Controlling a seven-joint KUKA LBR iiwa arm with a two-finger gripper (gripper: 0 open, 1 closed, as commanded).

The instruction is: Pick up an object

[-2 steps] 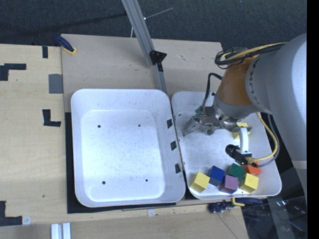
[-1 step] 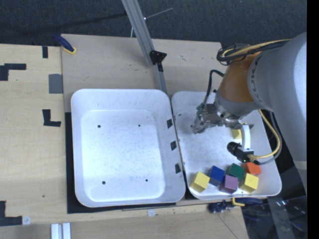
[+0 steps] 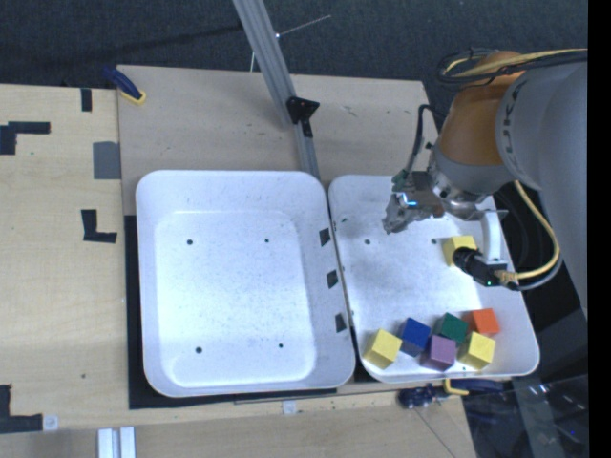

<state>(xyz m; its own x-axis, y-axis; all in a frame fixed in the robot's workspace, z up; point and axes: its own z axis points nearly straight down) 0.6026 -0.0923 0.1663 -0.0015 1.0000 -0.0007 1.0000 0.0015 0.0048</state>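
Several small cubes lie along the near edge of the right bin (image 3: 382, 275): a yellow cube (image 3: 384, 348), a blue cube (image 3: 415, 335), a purple cube (image 3: 442, 351), a green cube (image 3: 452, 328), an orange cube (image 3: 485, 322) and another yellow cube (image 3: 480, 350). One more yellow cube (image 3: 458, 248) sits by the bin's right wall, partly behind a black cable. My gripper (image 3: 398, 219) hangs over the far part of the right bin, well away from the cubes, with nothing visible between its fingers.
The left bin (image 3: 229, 275) lies beside the right one. A slanted metal pole (image 3: 272, 51) with a black clamp rises behind the bins. The grey arm with its orange band (image 3: 477, 127) and cables occupies the right side.
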